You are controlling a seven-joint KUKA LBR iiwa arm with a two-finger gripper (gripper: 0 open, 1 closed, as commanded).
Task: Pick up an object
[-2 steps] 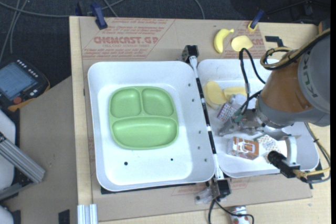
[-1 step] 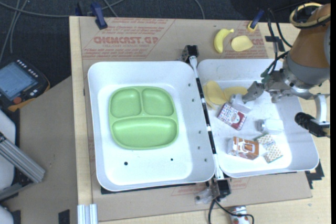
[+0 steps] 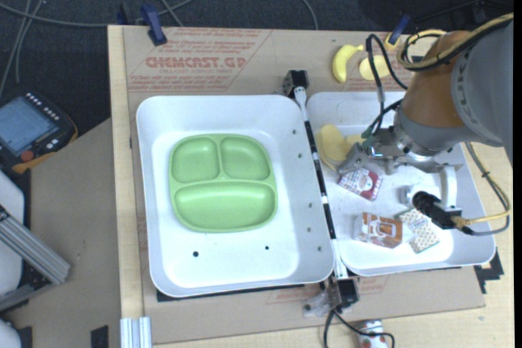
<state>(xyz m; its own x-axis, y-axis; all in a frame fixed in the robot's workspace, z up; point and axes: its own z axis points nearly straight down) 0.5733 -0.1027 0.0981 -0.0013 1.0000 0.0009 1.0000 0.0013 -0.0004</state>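
Note:
The right bin (image 3: 359,257) holds several small items: a pale yellow piece (image 3: 332,143) near its left wall, a red and white packet (image 3: 360,181), an orange and white packet (image 3: 381,229) and a small patterned packet (image 3: 422,234). My gripper (image 3: 369,155) hangs low over the bin's upper left part, just right of the yellow piece and above the red and white packet. The grey arm with its orange band (image 3: 432,98) reaches in from the right and covers the bin's upper right.
The left bin (image 3: 163,257) holds a green divided plate (image 3: 222,182). A yellow banana-shaped object (image 3: 347,61) lies on the bench behind the right bin. Cables loop around the arm's wrist and off the right side.

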